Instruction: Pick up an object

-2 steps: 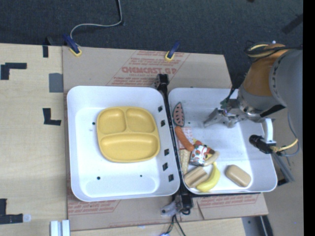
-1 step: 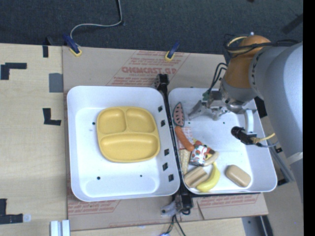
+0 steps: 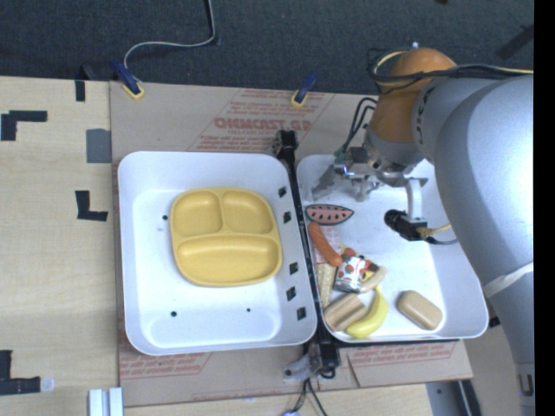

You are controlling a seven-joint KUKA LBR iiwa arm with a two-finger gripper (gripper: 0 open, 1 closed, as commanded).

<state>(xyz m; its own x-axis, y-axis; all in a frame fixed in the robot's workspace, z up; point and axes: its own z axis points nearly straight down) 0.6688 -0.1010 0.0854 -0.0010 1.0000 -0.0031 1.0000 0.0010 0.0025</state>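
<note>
Camera view: cardboard-covered bench point(image 3: 61, 258), dark floor point(image 3: 286, 16).

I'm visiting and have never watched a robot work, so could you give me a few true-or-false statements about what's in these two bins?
1. The yellow three-compartment plastic tray lies in the left white bin. True.
2. The yellow toy banana sits inside that tray. False: it lies in the right white bin, near its front edge.
3. The toy watermelon slice lies near the divider between the bins. True.
4. The gripper holds the tan bread-like block. False: the block lies in the right bin, apart from the gripper.
</note>
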